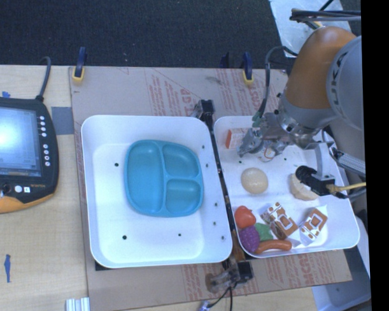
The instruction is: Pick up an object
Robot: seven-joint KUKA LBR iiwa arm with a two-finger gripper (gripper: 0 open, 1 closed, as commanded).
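The right bin (350, 242) holds several toy foods: a cream round bun (254, 180), a red tomato (244, 216), purple grapes (249, 238), a green piece (264, 231), an orange-red sausage (273, 246), two brown-and-white waffle pieces (279, 220) (313, 223), a pale bread slice (302, 189) and a small orange-red piece (229, 139) at the far left corner. My gripper (253, 145) hangs over the bin's far part, just above the bun and right of the orange-red piece. I see nothing held in it.
The left bin (97, 187) holds a blue divided plate (164, 178). A tablet with a lit screen (19, 148) lies at the far left of the bench. Clamps (79, 71) (247, 64) hold the cardboard sheet at the back. The arm's orange band (315, 61) looms at upper right.
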